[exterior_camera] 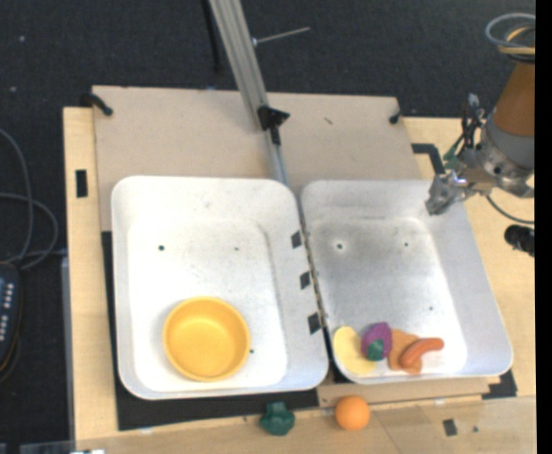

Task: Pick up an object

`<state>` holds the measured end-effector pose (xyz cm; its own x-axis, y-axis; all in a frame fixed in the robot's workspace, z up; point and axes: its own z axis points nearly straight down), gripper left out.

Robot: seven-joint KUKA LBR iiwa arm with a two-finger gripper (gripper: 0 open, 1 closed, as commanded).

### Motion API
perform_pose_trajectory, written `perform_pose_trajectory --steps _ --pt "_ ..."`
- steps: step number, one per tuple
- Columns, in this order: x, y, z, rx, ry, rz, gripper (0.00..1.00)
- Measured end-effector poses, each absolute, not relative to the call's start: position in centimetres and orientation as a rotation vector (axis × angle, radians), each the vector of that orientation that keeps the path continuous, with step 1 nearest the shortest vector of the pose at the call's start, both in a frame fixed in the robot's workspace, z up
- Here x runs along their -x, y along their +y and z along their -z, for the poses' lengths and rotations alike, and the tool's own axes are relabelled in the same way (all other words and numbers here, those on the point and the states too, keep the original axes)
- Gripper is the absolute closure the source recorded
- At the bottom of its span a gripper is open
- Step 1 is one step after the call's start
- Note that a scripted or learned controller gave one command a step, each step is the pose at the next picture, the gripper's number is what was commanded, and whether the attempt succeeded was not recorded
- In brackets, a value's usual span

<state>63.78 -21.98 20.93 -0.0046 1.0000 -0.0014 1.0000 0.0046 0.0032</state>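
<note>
The robot's small gripper (440, 197) hangs over the upper right rim of the right bin (389, 253); whether its jaws are apart cannot be made out. Well away, toy vegetables (394, 345) cluster in that bin's near corner. A yellow bowl (206, 338) sits in the left bin (200, 225).

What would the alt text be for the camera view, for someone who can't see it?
The gripper hovers over the right bin's far right corner. Toy food clusters at that bin's near edge, a yellow bowl sits in the left bin.
</note>
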Motion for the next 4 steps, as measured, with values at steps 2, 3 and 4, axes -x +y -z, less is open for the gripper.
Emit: perform_pose_trajectory --steps 2,3,4 --pt "-62.2 -18.1 -27.6 -2.215 2.226 -0.001 1.0" --pt "-59.9 -12.8 -27.8 -2.214 2.229 -0.003 1.0" --pt "-58.5 -7.5 -28.0 -2.213 2.229 -0.004 1.0"
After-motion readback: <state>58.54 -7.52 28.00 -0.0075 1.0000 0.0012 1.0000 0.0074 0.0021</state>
